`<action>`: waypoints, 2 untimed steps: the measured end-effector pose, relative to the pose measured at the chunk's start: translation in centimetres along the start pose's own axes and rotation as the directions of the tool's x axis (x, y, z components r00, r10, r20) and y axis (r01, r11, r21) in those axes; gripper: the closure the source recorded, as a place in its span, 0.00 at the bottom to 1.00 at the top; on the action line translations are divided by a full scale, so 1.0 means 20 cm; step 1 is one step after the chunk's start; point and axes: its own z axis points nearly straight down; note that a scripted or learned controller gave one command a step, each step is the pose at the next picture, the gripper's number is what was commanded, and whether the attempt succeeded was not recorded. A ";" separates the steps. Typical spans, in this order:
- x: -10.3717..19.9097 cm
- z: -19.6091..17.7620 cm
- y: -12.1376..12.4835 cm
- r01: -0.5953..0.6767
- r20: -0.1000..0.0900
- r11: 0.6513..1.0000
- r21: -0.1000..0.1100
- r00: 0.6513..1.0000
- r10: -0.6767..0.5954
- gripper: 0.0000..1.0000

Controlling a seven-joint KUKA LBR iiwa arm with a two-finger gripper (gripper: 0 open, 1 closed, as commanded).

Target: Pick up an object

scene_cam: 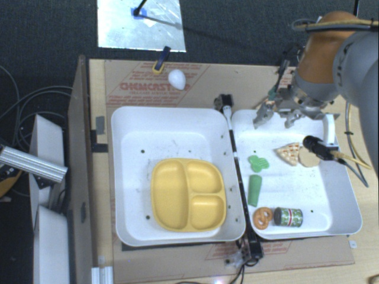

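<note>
Claw (276,119) — 2 fingers (261,117) spread — above right bin (331,188) (far edge).

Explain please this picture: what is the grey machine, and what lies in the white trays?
One camera looks down at a slant. The grey robot arm with an orange band reaches in from the right; its two-finger gripper hangs open, empty, above the right shallow white bin. That bin holds a green cylinder, a brown pretzel-shaped ring, a dark green-labelled can and a toy pizza slice. The left white bin holds a yellow divided plate.
</note>
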 end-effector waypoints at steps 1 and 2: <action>-0.01 0.49 -0.27 -0.004 -0.001 1.000 0.015 1.000 0.004 0.00; -0.15 0.50 -0.23 -0.005 0.001 1.000 0.001 1.000 0.005 0.00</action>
